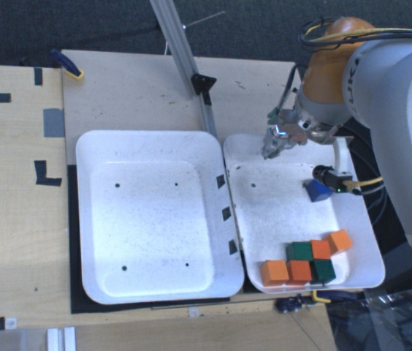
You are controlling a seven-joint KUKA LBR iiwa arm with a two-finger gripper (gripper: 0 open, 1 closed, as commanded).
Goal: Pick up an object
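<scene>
1. Pale wood table (140, 97) carries two shallow white bins side by side, on a dark mat; dark carpet shows beyond the far edge.
2. Left bin (89, 159): bare white floor with faint speckling and four small dark dots.
3. Right bin (246, 196): holds all the blocks seen.
4. Blue block (316, 190) lies alone near the right bin's right wall, about midway along it.
5. Cluster at the right bin's near end: orange block (274, 271) at the left, a second orange block (300, 270) touching it, green block (323, 270) beside that.
6. Behind that row: dark green block (299, 251), an orange block (321, 249), and a tilted orange block (341, 240) toward the right wall.
7. Grey arm with orange band (330, 64) reaches in from the right.
8. Jaws (275, 146) sit over the right bin's far edge, well apart from the blocks; nothing seen between them; how far open, cannot tell.
9. Slanted metal bar (180, 42) crosses the table's far side, ending at the gap between the bins.
</scene>
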